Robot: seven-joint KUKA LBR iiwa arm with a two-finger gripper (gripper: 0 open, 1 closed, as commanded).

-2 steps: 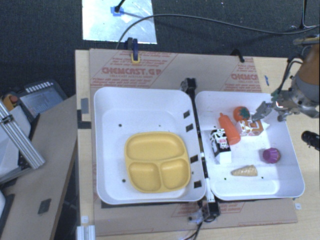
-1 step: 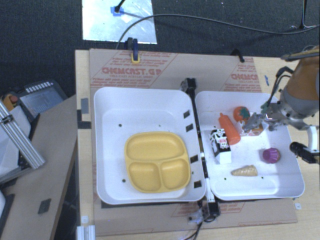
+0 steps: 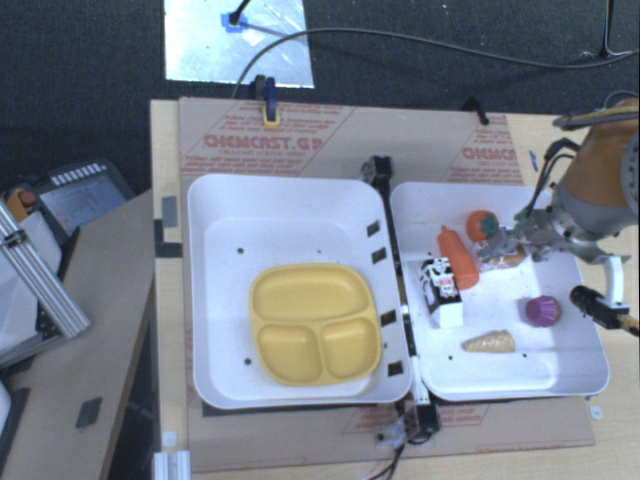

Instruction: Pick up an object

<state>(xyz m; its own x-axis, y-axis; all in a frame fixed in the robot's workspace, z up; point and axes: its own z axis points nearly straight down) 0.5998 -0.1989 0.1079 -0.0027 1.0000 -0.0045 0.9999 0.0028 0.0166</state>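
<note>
**Ana:** At that moment, where was your gripper, and was it holding anything?

**Me:** My gripper was low in the right bin, just beside the orange and green toy. I must be honest: the metal parts were too small and blurred there, so I could not tell if it was released or clenched, and I saw nothing clearly between its parts.

**Ana:** Which thing were you going for?

**Me:** I judged it was that orange and green toy, because it was the nearest one. It lay near the far wall of the right bin, close to the divider side, with the orange bottle just beside it.

**Ana:** How did it look?

**Me:** Small and round, orange with a green part on one side, perhaps a toy vegetable. I think a round shape can roll away easily.

**Ana:** So how to do this step well?

**Me:** In my opinion, I needed to come down straight above the middle of the toy and close slowly, not from the side, because a push would send it against the orange bottle. Also the milk carton stood near, so I had to keep away from it.

**Ana:** And other things?

**Me:** The purple cup and the cone lay nearer the front wall of the right bin, well apart from my gripper. The yellow tray lay in the left bin.
</note>
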